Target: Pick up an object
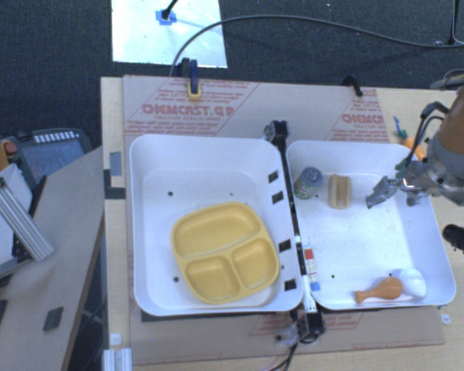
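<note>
Nearest cam: tan drumstick toy (pixel 380 290) and white object (pixel 412 282) at right bin (pixel 356 242) front edge. Tan block (pixel 339 191) and small jar (pixel 308 181) sit at back. Gripper (pixel 380 193) hangs near block; open or clenched, can't tell. Yellow tray (pixel 225 251) in left bin (pixel 155 207). Cardboard (pixel 240 107) reads "CHEMCAST GP".

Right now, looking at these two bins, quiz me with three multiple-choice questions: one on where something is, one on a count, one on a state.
1. Where does the yellow tray lie?
A. left bin
B. right bin
C. on the bench outside both bins

2. How many compartments does the tray have?
A. two
B. three
C. five

3. How does the gripper stand to the tan block?
A. clamped on it
B. apart from it, beside it
C. under it

Answers:
1 A, it rests on the left bin's floor.
2 B, one long section and two smaller ones.
3 B, white floor shows between them.
</note>
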### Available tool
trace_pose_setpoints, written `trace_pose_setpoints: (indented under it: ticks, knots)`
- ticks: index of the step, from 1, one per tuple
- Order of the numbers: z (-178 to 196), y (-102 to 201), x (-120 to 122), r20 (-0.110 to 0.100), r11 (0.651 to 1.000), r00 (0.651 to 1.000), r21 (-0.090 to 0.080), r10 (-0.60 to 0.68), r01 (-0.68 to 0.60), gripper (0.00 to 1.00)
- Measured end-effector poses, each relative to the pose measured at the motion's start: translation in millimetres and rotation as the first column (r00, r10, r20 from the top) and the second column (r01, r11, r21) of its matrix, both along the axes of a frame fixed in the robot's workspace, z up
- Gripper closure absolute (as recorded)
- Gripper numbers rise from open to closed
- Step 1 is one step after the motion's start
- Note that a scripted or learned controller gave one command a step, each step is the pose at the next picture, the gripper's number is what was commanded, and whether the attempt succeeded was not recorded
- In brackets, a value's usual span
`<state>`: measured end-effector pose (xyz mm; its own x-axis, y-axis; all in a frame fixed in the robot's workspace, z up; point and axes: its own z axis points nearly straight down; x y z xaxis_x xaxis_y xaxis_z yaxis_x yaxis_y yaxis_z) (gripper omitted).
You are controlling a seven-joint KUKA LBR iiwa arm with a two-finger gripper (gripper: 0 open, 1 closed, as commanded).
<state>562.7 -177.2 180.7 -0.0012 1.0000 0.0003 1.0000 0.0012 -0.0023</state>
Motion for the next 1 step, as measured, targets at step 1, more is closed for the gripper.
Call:
trace_pose_setpoints:
  ticks: [1]
  knots:
    - [-58.9,-4.6,5.7,0.0,1.0,1.0,0.0,0.0,0.0,0.0]
